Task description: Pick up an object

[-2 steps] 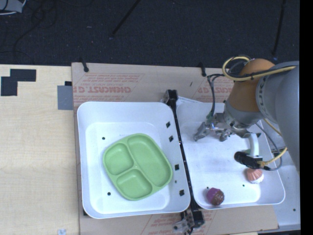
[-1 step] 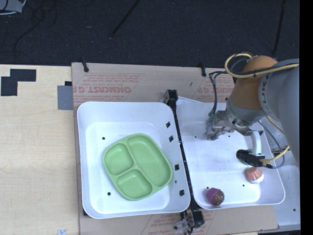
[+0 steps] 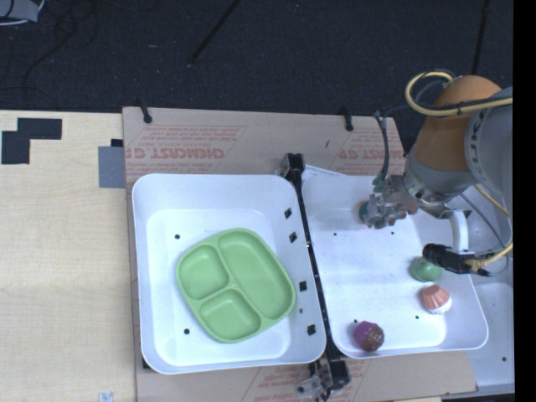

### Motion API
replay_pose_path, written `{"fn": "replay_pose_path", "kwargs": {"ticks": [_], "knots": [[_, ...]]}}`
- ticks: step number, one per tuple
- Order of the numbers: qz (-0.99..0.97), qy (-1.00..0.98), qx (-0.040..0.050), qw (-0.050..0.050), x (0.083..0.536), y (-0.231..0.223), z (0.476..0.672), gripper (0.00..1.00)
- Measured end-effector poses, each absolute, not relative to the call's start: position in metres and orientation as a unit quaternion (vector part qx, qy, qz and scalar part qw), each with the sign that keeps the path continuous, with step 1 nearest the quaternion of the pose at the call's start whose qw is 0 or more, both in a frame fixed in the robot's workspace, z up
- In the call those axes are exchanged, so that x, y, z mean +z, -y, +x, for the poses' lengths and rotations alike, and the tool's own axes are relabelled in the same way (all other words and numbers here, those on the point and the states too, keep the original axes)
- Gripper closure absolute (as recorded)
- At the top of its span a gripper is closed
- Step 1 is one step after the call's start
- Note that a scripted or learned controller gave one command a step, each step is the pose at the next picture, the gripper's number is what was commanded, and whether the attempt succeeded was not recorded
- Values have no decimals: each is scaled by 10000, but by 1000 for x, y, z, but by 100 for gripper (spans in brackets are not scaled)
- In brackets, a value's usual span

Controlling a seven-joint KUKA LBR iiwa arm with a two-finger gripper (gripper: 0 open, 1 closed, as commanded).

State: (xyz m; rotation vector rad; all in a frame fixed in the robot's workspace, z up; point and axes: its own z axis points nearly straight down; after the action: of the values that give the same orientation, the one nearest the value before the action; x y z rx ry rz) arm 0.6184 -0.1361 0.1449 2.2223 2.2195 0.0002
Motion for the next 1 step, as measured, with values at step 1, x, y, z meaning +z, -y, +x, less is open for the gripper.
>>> {"fn": "replay_pose_path", "kwargs": {"ticks": [1], "knots": [[7089,-7053,5,10,191,142,614,100]]}}
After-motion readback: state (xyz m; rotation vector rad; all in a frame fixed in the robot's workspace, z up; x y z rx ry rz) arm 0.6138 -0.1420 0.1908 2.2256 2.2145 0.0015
